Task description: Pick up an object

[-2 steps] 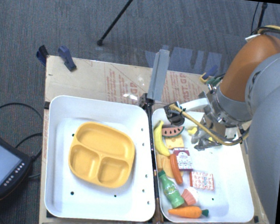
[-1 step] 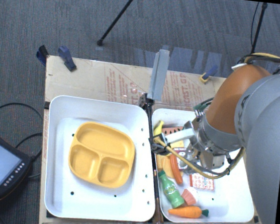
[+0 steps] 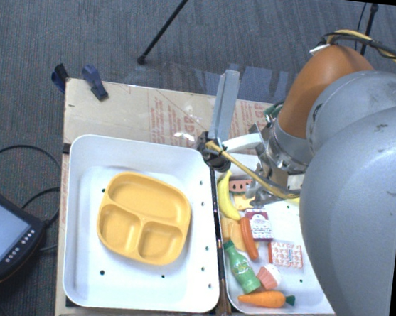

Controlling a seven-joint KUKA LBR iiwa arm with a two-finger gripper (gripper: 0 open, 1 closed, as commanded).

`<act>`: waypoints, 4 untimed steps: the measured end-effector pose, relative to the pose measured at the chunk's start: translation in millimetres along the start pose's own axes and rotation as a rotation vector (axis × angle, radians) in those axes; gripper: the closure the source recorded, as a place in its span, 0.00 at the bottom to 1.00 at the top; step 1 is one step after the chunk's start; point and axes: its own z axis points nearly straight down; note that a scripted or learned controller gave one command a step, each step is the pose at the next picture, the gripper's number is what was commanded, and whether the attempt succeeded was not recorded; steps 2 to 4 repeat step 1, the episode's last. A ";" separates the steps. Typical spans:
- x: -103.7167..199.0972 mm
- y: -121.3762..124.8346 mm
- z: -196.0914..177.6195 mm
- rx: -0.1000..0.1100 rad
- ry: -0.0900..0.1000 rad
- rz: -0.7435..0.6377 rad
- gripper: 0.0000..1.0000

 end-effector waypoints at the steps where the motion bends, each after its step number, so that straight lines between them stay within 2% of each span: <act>1: 7.3 -60.9 14.0 0.000 0.000 -0.036 1.00; 4: 7.3 -60.9 14.0 0.000 0.000 -0.036 1.00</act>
